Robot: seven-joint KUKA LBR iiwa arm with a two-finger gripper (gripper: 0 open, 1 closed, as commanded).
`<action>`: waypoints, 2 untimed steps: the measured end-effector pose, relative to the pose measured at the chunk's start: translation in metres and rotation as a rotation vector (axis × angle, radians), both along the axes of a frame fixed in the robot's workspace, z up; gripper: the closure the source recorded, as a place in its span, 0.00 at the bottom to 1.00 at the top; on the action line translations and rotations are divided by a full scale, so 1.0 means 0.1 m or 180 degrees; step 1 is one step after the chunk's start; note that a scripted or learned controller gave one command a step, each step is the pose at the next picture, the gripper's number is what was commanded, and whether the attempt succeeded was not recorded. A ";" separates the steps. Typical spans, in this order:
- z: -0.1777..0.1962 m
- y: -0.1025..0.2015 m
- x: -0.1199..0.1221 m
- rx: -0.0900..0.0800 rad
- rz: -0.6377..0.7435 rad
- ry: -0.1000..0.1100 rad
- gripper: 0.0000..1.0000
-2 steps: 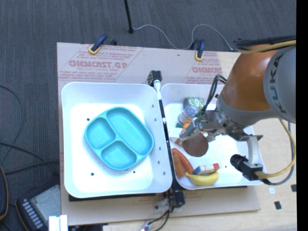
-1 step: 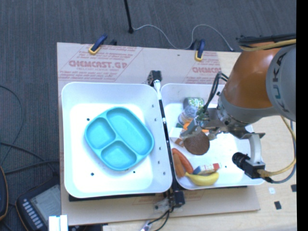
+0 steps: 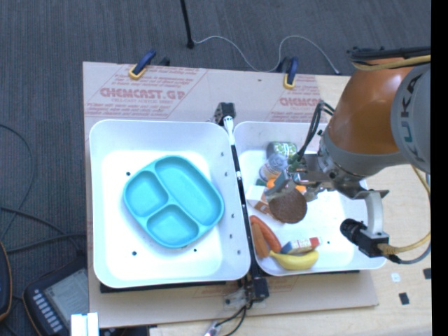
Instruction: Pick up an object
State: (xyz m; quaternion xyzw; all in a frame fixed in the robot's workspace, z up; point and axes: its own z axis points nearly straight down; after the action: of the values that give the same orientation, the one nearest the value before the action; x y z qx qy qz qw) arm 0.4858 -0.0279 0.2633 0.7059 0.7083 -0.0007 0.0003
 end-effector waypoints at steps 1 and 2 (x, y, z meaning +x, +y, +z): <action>0.10 0.00 0.00 -0.0002 0.0001 0.0002 1.00; 0.19 0.00 0.01 -0.0005 0.0003 0.0004 1.00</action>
State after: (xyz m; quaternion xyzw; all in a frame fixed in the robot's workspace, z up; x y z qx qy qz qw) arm 0.4864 -0.0281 0.2823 0.7056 0.7086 -0.0017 0.0003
